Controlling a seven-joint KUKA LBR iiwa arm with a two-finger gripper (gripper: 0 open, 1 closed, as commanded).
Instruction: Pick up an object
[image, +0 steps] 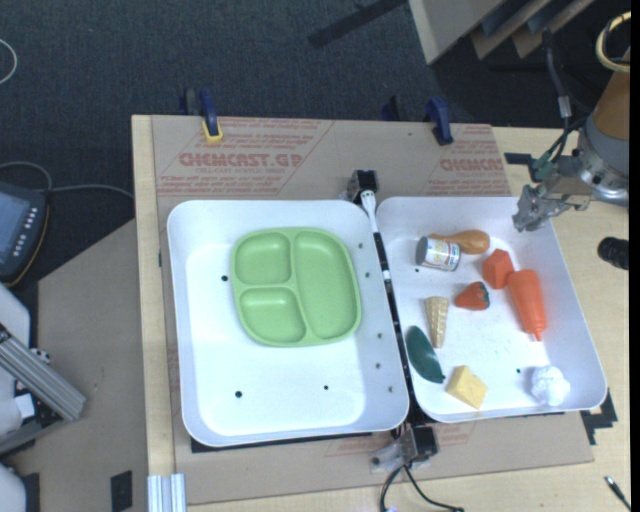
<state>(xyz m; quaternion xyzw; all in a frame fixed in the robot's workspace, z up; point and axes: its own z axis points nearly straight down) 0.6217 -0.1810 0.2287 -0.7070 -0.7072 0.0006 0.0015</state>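
Observation:
My gripper hangs over the far right corner of the right bin, with nothing seen between its fingers. In that bin lie a small tin can, a tan bread roll, an orange-red block, a carrot, a red pepper, an ice-cream cone, a dark green pod, a cheese wedge and a white crumpled ball. All of them sit below and to the left of the gripper.
The left bin holds a green divided plate. Between the bins runs a black and white divider strip. Brown cardboard lies under both bins, held by clamps at its far edge.

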